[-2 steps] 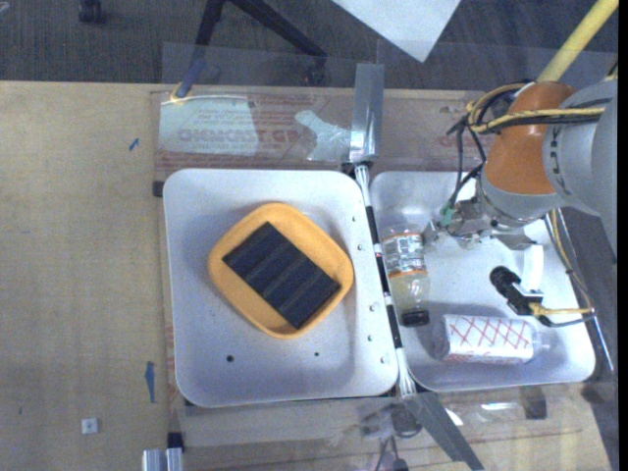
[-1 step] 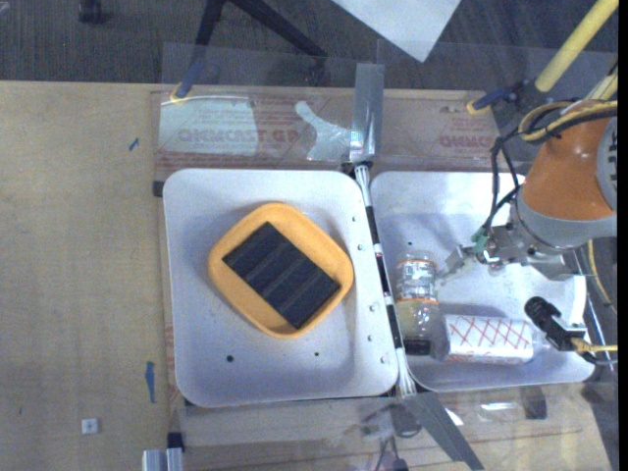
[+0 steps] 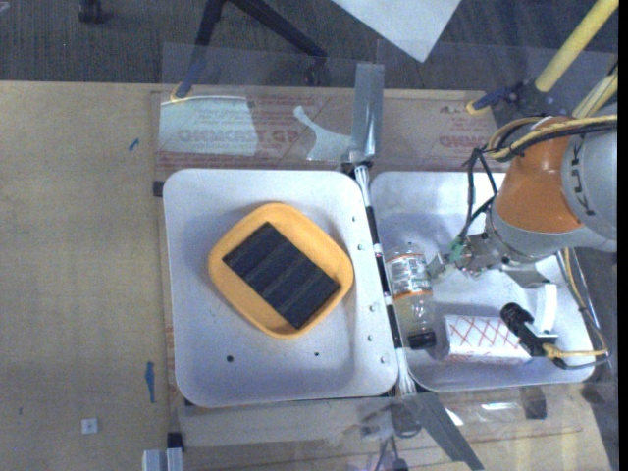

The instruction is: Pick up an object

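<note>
The bottle (image 3: 410, 297) is clear plastic. It lies on its side in the right bin (image 3: 422, 194), along that bin's left wall, with its dark cap toward the near edge and its label toward the far end. The hand (image 3: 453, 258) is over the same bin, just to the right of the bottle's label end. Nothing is seen held in it, and I cannot tell whether it is open or closed. The arm (image 3: 549, 199) comes in from the right, with its orange band above the bin's right half.

A white box (image 3: 481, 334) with a red lattice print lies flat near the front of the right bin, just right of the bottle's cap end. I cannot tell whether the two touch.

The left bin (image 3: 186, 263) holds one orange dish (image 3: 228, 278), set cornerwise near its middle. A black ribbed pad (image 3: 280, 273) lies inside the dish. The dish is well apart from the bottle, with the walls of both bins between them.

Both bins sit side by side on the pale wooden desk (image 3: 69, 263). Beyond the desk, on the dark floor, are a chair base (image 3: 245, 13) and a white sheet (image 3: 392, 3).
</note>
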Available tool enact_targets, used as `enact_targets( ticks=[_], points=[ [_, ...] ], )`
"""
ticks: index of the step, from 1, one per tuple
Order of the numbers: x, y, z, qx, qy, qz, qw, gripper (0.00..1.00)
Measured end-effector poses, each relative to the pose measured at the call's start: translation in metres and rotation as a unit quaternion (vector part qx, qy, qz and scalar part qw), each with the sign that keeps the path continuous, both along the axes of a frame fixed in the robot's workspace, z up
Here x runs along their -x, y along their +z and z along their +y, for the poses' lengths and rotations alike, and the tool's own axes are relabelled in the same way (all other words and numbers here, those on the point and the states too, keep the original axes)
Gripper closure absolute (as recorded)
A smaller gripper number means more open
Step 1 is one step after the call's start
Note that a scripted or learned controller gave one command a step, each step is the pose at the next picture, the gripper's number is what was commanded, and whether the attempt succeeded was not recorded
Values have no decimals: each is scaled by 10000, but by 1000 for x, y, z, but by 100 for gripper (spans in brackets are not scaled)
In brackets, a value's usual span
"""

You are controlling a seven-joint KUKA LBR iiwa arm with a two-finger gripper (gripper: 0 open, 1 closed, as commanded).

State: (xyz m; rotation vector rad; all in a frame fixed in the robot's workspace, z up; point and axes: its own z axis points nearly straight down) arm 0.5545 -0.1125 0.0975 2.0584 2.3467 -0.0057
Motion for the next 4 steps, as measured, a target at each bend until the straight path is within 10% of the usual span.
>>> enact_targets(
  ticks=[1,3,4],
  points=[
    [-30,-6,-3,45,641,21,9979,0],
    [73,19,-15,-46,1551,35,9879,0],
    [15,-7,-4,38,1263,21,9920,0]
  ],
)
